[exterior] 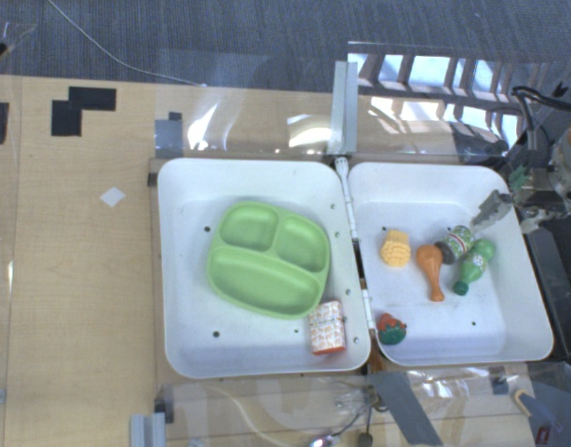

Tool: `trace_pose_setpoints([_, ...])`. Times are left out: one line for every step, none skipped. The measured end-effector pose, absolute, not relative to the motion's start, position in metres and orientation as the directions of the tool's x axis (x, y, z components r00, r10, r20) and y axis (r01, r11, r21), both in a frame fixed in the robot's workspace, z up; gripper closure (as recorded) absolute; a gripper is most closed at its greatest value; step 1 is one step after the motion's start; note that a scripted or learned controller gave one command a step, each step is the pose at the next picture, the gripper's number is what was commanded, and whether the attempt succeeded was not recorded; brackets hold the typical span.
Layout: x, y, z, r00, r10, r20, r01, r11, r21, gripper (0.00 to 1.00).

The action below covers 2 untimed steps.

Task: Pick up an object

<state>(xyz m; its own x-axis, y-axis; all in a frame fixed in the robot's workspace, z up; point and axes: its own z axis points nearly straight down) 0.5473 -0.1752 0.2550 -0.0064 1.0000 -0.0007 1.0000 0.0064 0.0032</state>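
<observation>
1. End effector [495,209]: it hangs over the upper right corner of the right bin [425,180], reaching in from the right. Only one grey finger can be made out, slanting down and to the left. Whether the fingers are apart or together cannot be told, and nothing is seen between them.
2. Nearest candidates: a small can [455,244] and a green bottle [474,265] lie just down and left of the fingertip, touching or nearly touching each other.
3. Bottle axis: it runs diagonally from upper right to lower left, with the cap at the lower left end.
4. Other items in the right bin: a toy drumstick [431,268] just left of the can, long axis near vertical; a corn piece [395,248] farther left; a strawberry [390,326] near the lower left corner.
5. Left bin [187,250]: holds a green divided plate [268,259] and a small carton [327,328], both well apart from the end effector.
6. Clearance: the bin's right wall lies near the bottle. Open floor lies below and above the cluster.
7. Judgement: the can or bottle calls for the shortest move. Crowding may cause a two-item contact.
</observation>
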Motion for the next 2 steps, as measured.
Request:
trace_pose_setpoints([0.601,-0.162,0.173,-0.007,1.0,-0.001,1.0,0.007,0.003,0.0])
trace_pose_setpoints([0.626,-0.119,0.091,-0.005,1.0,-0.002,1.0,0.005,0.013,0.0])
